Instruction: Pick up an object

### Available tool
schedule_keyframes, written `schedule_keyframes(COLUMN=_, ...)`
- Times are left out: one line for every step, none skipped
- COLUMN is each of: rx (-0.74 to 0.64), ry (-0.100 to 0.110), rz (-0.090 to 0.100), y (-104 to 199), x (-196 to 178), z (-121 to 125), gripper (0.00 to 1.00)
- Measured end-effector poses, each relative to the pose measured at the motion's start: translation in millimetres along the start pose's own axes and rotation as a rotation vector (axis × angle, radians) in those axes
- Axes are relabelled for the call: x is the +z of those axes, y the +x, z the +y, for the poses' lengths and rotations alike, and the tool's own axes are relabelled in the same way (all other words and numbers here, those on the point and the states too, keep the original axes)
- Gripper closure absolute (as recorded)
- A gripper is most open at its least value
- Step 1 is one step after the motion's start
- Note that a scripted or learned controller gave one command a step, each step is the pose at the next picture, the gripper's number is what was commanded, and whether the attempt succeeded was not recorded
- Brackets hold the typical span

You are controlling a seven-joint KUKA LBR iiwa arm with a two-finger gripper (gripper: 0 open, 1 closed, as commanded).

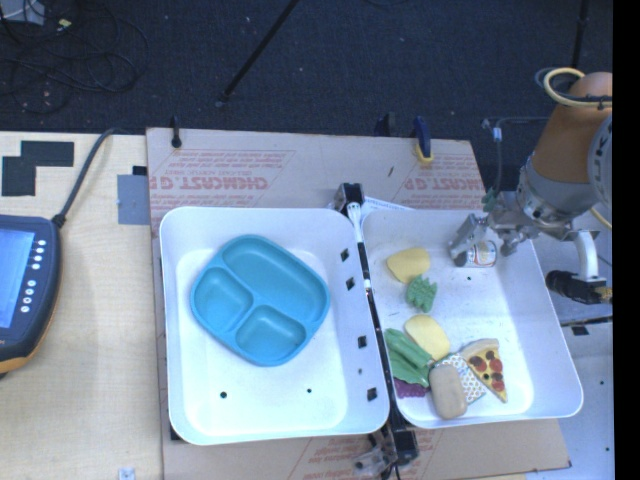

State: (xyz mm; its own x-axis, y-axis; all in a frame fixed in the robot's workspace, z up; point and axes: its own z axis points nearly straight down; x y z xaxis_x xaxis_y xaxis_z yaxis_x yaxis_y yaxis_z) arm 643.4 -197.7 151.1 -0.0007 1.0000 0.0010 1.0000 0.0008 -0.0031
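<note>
cardboard (300, 173) reads "chemcast g.p" (upside down); hand (482, 251) state: cannot tell.

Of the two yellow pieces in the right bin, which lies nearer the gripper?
The upper yellow piece, beside the gripper; the other yellow piece lies lower, by the pizza slice.

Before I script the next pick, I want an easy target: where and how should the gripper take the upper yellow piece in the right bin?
Probably from straight above, across the narrower middle of the yellow piece: it lies flat and apart from the green piece below.
</note>
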Motion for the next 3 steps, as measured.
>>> schedule_keyframes(rx=0.0, ry=0.002, rz=0.0, y=-14.0, x=66.9, z=-0.1, gripper=0.0)
schedule_keyframes(rx=0.0, ry=0.0, rz=0.0, y=-14.3, x=53.0, z=0.7, gripper=1.0)
schedule_keyframes(rx=-0.003, ry=-0.002, rz=0.0, y=39.2, x=62.7, z=1.4, gripper=1.0)
